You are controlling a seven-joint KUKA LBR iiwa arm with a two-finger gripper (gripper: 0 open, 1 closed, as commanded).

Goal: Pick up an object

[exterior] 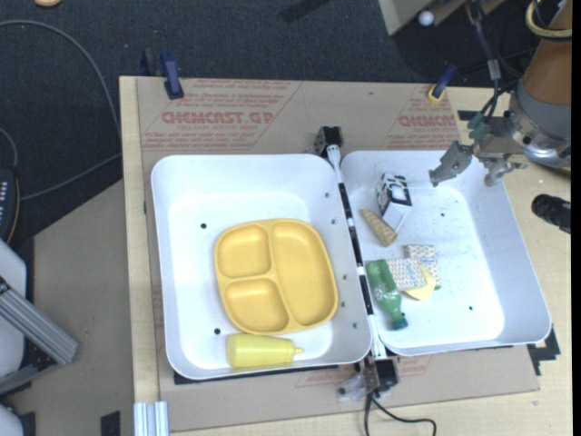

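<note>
Gripper (472,163) hovering over right bin (508,271) far corner, jaws seemingly spread wide, gripping nothing; black-white box (394,192) lying left of jaws.

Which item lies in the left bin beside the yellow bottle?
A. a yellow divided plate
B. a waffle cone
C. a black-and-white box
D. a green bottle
A: the yellow divided plate lies in the left bin, just above the yellow bottle.

Right bin's left side holds a black-white box (394,192), tan cone (379,226), green bottle (385,291), patterned packet (419,263)
</note>
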